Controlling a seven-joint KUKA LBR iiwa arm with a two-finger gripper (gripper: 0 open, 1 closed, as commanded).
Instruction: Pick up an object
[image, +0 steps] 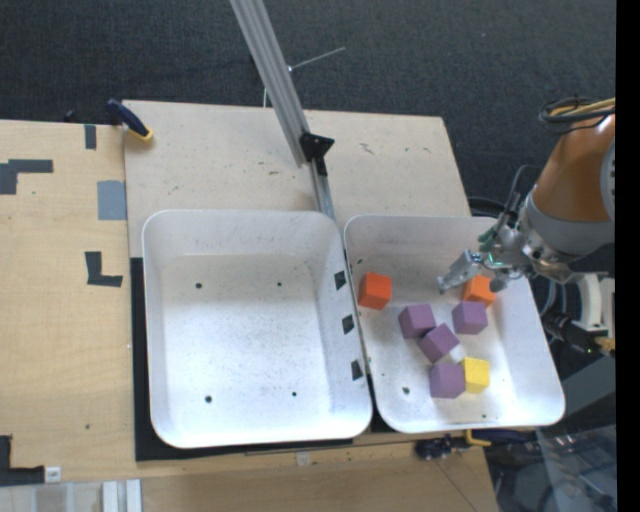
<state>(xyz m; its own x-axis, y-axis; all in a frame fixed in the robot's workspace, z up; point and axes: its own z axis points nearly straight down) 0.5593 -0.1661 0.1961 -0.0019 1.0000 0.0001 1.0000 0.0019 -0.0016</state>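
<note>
Yellow cube (477, 374) nearest, toward 5 o'clock in the right bin (410, 255), pressed against a purple cube (447, 380) at its 9 o'clock. Just beyond, three more purple cubes (438, 342) bunched close around the bin's middle, some touching.

Farther back, at 2 o'clock in the bin, the likely target: an orange cube (481, 291), close to the right wall and just beside the farthest purple one. Directly over its far edge, the gripper (476, 270), hanging low at the end of the grey and orange arm (570, 195). Clenched, released or grasping: cannot tell from this slant, and no cube visibly held.

Risks, as judged from this layout:
- Off-centre descent onto the orange cube's edge, tipping or shoving it toward the wall instead of catching it.
- Crowding from the purple neighbour at 6 o'clock, blocking a clean closure or dragging two cubes at once.
- Wall contact on the 3 o'clock side, little room there.

Off at 9 o'clock, apart from the rest, a second orange cube (375, 291), the easier pick. Beyond the divide, the left bin (250, 330).
</note>
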